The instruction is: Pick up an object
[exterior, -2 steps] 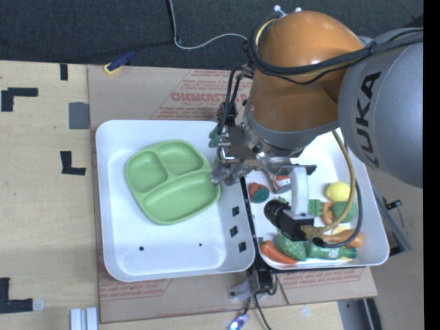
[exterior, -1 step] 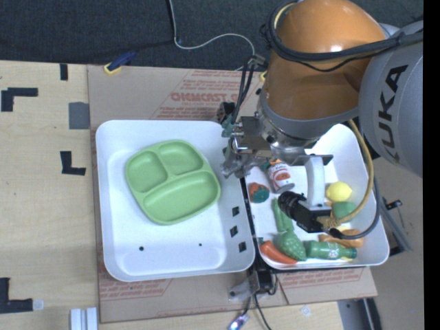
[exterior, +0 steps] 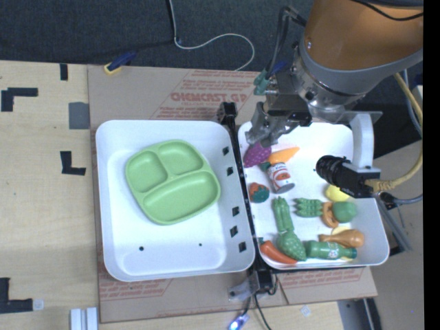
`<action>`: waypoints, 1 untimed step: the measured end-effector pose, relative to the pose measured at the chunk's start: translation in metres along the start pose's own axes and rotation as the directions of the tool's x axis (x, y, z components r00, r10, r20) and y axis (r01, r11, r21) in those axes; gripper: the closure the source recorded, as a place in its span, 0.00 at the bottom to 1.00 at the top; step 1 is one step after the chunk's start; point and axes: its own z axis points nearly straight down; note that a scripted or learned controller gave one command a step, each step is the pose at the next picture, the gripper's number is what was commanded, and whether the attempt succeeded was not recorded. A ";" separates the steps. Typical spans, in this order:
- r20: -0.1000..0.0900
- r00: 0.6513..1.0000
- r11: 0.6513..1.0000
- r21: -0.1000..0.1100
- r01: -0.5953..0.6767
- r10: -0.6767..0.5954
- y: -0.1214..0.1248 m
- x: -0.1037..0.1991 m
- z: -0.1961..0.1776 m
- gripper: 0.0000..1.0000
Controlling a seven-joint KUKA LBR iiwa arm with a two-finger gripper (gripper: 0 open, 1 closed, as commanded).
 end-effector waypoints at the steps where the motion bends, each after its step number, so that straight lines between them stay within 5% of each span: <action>1: 0.006 1.000 1.000 0.030 -0.005 0.005 -0.006 -0.040 0.186 1.00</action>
